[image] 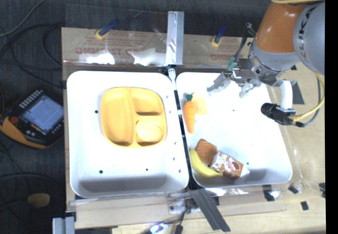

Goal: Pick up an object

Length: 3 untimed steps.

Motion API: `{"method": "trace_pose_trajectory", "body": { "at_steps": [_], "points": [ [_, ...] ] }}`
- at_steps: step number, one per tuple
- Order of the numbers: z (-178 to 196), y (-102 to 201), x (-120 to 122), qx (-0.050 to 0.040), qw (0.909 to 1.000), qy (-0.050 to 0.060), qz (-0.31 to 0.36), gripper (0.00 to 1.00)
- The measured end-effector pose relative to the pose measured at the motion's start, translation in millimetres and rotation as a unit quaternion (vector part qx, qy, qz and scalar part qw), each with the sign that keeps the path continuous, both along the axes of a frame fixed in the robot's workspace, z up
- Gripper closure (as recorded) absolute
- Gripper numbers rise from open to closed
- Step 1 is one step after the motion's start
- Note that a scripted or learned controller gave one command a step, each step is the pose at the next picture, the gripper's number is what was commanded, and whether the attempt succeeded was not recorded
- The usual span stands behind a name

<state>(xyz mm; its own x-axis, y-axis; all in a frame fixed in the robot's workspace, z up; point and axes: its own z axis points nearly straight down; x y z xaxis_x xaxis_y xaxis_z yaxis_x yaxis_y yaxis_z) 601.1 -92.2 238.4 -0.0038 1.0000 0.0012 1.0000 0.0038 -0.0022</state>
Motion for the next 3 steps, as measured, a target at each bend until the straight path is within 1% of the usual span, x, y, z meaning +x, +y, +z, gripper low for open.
{"method": "trace_pose_trajectory", "body": {
  "at_steps": [1, 2, 3],
  "points": [
    [-55.8, 23.6, -62.0, -0.0001, 0.9989, 0.001, 0.047, 0.00],
    [-55.1, 31.0, -108.8, 0.0004, 0.9659, -0.001, 0.259, 0.00],
    [-54.8, 44.1, -116.8, 0.0004, 0.9344, -0.001, 0.356, 0.00]
  ]
}}
